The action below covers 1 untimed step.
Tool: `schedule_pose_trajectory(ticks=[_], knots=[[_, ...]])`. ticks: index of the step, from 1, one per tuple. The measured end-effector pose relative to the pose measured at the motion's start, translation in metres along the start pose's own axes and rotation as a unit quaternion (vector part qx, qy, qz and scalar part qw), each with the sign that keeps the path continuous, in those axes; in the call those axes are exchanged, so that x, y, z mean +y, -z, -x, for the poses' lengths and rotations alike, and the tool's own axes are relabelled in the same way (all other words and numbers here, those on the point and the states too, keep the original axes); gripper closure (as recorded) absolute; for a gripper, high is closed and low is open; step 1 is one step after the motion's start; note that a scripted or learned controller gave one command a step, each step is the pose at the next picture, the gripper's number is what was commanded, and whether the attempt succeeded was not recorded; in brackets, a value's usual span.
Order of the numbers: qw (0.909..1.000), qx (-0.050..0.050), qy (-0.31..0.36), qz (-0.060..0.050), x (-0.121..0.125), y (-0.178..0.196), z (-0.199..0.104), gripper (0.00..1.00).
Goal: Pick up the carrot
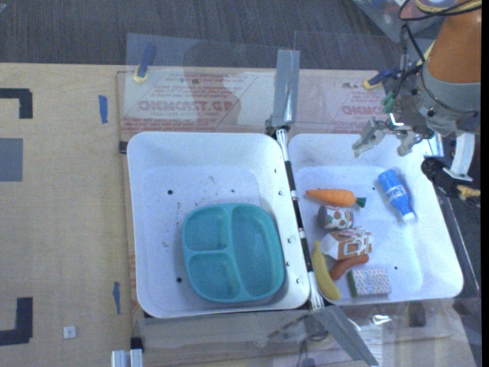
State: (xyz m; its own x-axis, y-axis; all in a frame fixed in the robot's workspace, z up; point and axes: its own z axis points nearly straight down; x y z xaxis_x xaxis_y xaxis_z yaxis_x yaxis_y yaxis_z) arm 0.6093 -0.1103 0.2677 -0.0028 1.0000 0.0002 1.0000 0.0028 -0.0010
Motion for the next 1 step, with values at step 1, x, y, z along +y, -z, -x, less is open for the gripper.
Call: schedule_pose_trajectory(ticks=[1], knots=[[0.9986,0.000,-0.053,0.000,-0.0078,-0.0356,0.0886,0.00]])
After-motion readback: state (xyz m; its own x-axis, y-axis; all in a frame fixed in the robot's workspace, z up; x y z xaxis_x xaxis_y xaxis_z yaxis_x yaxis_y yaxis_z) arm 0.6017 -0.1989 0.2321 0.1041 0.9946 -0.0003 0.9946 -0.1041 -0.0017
